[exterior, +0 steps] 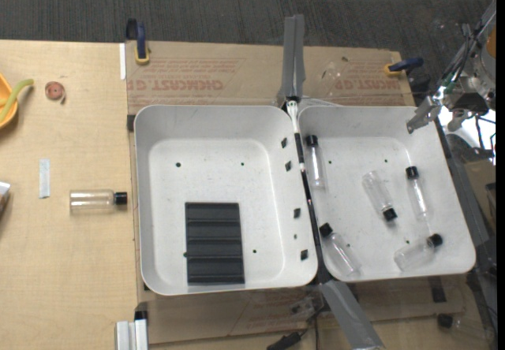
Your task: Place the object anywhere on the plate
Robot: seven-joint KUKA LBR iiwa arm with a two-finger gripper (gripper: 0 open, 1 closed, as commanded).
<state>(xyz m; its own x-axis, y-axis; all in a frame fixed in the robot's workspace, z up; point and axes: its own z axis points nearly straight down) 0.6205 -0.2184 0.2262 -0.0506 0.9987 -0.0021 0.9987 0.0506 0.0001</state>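
Worktop (63, 262): wooden surface carrying two white bins side by side.
Left bin (158, 135): far left of the pincer; holds a black ribbed plate (214, 243) at its near edge.
Right bin (355, 135): directly left of and below the pincer; holds five clear vials with black caps.
Vials: one along the left wall (314, 161), two mid-bin (379, 195) (417, 192), two at the near edge (338, 250) (414, 254).
Loose vial (96, 199): on the worktop, beyond the left bin.
Pincer (461, 100): at the right bin's far right corner; finger state cannot be determined.
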